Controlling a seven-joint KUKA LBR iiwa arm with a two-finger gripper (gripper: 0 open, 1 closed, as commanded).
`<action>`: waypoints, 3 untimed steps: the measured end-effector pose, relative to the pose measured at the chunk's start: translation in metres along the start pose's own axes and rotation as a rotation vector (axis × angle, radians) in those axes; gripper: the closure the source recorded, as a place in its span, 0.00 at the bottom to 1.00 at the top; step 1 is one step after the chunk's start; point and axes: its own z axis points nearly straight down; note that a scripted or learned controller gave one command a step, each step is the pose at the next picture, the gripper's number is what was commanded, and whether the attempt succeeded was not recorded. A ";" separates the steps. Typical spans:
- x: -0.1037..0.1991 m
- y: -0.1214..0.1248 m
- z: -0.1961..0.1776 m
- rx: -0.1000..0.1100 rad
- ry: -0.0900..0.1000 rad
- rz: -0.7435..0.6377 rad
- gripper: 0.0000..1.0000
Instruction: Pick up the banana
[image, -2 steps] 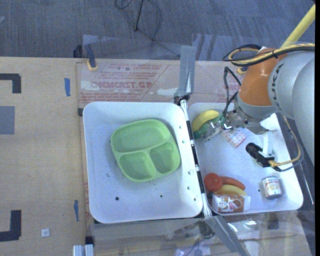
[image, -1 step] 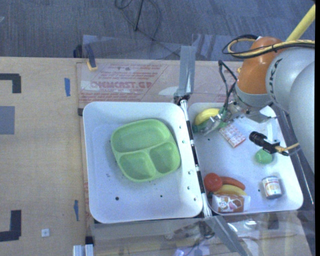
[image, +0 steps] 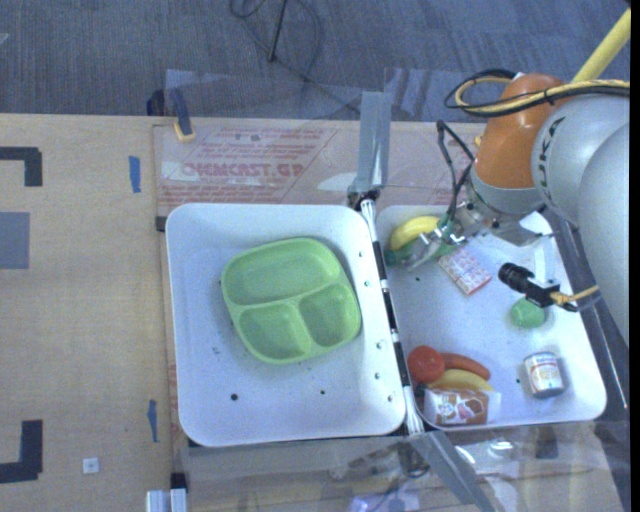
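Note:
The yellow banana (image: 411, 232) lies in the far left corner of the right bin (image: 585, 400), against the divider between the bins. A small dark green item sits just below it. My gripper (image: 444, 236) hangs from the grey arm with the orange band and sits low over the bin, right beside the banana's right end. Whether it touches the banana is unclear.
A green divided plate (image: 290, 298) lies in the left bin (image: 200, 400). The right bin also holds a red-patterned packet (image: 466, 269), a green lump (image: 528, 313), a small can (image: 544, 374), a tomato (image: 424, 361), a yellow and red piece (image: 463, 376) and a snack packet (image: 460, 406).

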 end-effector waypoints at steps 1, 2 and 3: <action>0.000 0.000 0.000 0.000 0.000 0.000 0.00; 0.000 0.000 0.000 0.000 0.000 0.000 0.00; 0.000 0.000 0.000 0.000 0.000 0.000 0.00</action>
